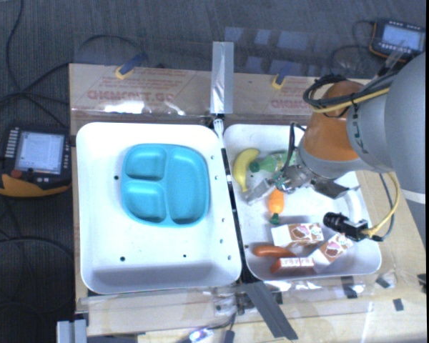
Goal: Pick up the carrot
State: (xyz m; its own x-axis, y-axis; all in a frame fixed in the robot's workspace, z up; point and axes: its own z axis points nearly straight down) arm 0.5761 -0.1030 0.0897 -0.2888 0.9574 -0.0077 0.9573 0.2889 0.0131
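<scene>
Near edge of the tabletop [164, 302]: a sausage [270, 249] and snack packets [297, 234] lie in the right bin [368, 261]. The carrot [275, 203] sits mid-bin, directly under the tool [280, 185]; tool state cannot be determined. A banana [243, 166] lies beyond. The left bin [100, 213] holds a blue tray [164, 184]. Cardboard [150, 88] lines the far edge; dark carpet [93, 13] surrounds.
</scene>
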